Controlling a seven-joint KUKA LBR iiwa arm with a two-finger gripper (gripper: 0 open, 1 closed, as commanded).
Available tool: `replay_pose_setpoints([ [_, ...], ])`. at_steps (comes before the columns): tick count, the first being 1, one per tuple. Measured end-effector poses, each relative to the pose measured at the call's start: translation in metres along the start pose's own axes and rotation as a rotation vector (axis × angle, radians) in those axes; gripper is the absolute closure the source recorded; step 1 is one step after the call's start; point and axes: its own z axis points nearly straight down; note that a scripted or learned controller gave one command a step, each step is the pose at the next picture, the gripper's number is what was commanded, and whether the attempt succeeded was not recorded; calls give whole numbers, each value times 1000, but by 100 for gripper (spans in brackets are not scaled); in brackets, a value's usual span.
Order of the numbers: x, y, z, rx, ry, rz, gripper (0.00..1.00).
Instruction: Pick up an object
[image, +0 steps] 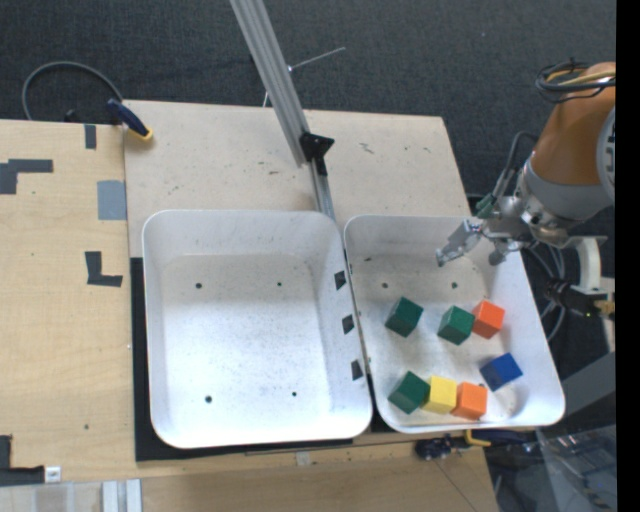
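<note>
My gripper (472, 252) hangs over the far part of the right bin (372, 262), open, with nothing between its fingers (449, 251). Below it in the bin lie several cubes. A dark green cube (404, 317), another green cube (456, 325) and an orange cube (489, 318) form a loose row in the middle. A blue cube (501, 371) sits nearer the front right. Along the front wall a green cube (409, 391), a yellow cube (441, 393) and an orange cube (470, 400) touch side by side.
The left bin (160, 300) stands beside the right one, sharing a middle wall. A slanted metal rail (280, 80) runs down from the top to the bins' far junction. A blue-and-yellow tool on a cable (130, 118) lies at the back left.
</note>
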Motion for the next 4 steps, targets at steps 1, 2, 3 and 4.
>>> replay_pose_setpoints([
  [1,3,6,47,-1,0,-1,0],
  [2,12,-1,98,0,1,0,0],
  [3,12,1,85,-5,0,-2,100],
  [4,6,1,40,-10,-1,0,100],
])
